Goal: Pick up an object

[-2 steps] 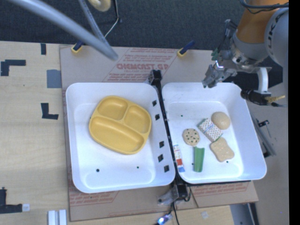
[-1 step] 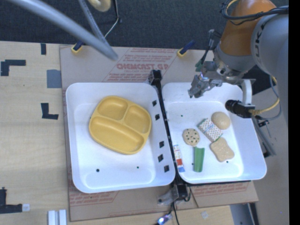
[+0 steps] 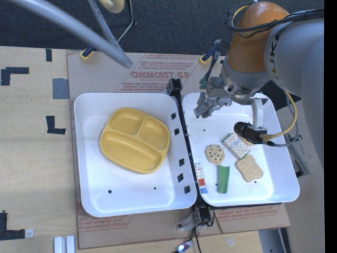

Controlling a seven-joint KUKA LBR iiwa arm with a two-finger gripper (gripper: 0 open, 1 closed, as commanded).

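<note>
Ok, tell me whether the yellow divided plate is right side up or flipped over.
Right side up. The yellow divided plate lies in the left bin with its three compartments facing up, raised dividers and rim visible; nothing shows in them.

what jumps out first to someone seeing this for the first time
The big yellow divided plate lying alone in the left bin draws the eye first. Next comes the grey arm with its orange band, reaching in from the right with its gripper hanging over the back of the right bin. Near that bin's front sit small items: a round cookie, a green stick and a tan cracker.
</note>
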